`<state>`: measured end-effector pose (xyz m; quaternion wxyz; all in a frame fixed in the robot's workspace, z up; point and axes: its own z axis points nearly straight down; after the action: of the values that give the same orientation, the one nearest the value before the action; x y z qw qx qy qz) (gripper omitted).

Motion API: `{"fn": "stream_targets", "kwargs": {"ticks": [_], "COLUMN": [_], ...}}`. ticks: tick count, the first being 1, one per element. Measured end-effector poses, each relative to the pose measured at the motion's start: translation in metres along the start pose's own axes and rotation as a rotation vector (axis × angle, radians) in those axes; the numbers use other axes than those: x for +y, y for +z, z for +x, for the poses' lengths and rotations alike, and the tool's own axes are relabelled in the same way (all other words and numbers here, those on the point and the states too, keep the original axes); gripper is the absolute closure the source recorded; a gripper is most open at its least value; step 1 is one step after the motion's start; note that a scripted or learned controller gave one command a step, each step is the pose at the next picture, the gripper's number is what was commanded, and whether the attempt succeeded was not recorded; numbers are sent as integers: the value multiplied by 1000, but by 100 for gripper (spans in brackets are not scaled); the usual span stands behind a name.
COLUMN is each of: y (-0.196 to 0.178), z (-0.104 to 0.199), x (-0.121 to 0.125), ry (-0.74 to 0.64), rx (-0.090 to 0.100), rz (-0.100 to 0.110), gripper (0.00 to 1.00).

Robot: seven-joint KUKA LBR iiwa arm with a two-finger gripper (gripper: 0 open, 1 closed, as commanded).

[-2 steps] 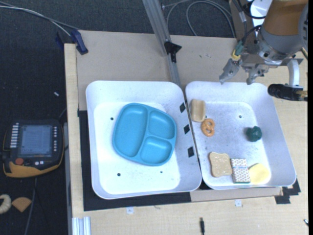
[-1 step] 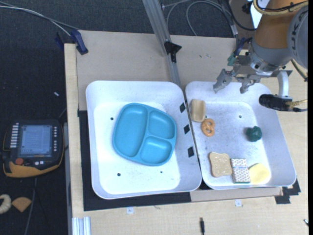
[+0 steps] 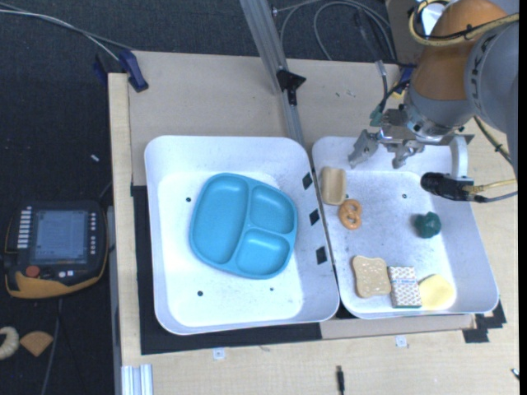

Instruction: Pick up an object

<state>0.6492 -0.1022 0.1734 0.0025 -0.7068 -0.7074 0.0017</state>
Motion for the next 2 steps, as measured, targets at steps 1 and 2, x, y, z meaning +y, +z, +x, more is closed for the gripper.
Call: {"fn": "stream_targets", "kwargs": {"ticks": [1,2], "y": [63,47], "z": [-2,-1], "x": [1,3], "ry": [1,0], "rx": [0,0], "rz": [1,-8], "gripper": [0,100]}}
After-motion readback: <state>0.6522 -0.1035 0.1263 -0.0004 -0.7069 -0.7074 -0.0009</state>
